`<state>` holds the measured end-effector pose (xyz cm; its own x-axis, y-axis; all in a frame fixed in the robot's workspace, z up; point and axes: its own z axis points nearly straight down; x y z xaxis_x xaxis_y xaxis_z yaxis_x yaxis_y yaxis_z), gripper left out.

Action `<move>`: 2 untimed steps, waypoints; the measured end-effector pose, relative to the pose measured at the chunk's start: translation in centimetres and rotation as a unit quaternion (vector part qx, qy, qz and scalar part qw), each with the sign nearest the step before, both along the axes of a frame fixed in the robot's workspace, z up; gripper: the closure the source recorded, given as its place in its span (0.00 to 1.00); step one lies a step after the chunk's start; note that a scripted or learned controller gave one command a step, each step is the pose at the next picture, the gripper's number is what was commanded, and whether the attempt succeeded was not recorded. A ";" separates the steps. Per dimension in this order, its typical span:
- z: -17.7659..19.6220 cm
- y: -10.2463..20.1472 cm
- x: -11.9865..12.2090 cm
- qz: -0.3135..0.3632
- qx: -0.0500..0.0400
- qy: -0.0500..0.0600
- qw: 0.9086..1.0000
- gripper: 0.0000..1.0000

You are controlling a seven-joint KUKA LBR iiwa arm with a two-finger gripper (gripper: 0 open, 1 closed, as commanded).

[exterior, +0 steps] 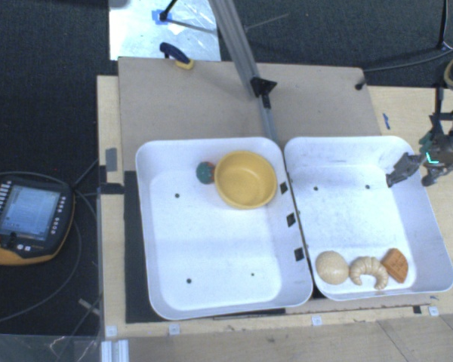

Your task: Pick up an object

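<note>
Far left of the hand, a yellow bowl [245, 179] is sitting beside a teal ball [204, 173]. Below-left of the hand, a round bun [332, 267], croissant [370, 271] and waffle piece [395, 265] are lying: probably light, stiff toys, best pinched across. The hand [412, 168] is hovering at the right bin's [347, 172] edge, apparently parted, holding nothing.

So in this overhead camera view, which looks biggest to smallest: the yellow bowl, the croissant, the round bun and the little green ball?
1. yellow bowl
2. round bun and croissant, too alike to rank
3. green ball, partly hidden behind the bowl
</note>
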<state>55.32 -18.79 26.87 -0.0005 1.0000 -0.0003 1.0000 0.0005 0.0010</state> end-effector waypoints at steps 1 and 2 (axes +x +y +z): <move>0.0 0.0 0.0 0.000 0.000 0.000 1.000 0.00; -5.9 0.6 -0.6 0.000 0.001 0.003 1.000 0.00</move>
